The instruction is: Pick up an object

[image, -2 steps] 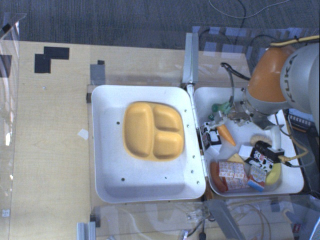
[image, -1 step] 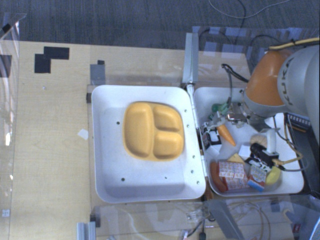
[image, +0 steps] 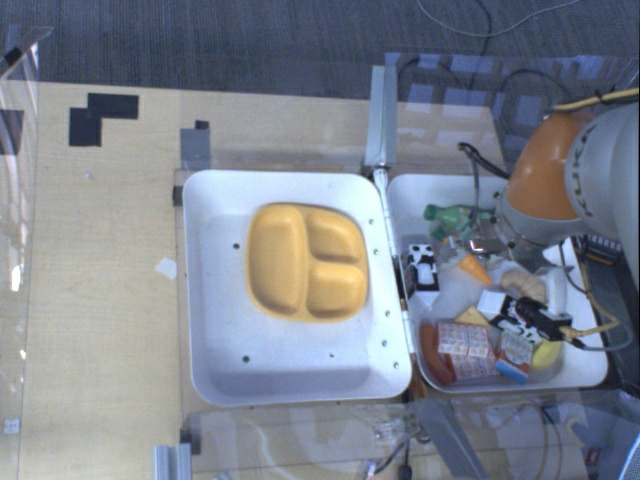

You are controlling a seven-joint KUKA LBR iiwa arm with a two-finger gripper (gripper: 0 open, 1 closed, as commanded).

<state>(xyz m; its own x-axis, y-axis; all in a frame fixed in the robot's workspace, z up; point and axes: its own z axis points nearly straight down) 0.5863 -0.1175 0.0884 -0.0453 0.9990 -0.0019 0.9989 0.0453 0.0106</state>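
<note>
While a yellow divided tray lies in the left bin, the gripper is lowered over the cluttered right bin; its grip cannot be told.

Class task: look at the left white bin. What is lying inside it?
Inside the left bin lies one yellow tray with three compartments, near the middle. Bare white floor surrounds it. Whatever lies beneath the tray is covered and cannot be seen.

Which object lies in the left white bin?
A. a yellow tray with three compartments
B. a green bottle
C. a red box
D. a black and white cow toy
A: the yellow tray, divided into three compartments, lies in the left bin, while the small cluttered items sit in the right bin.
</note>
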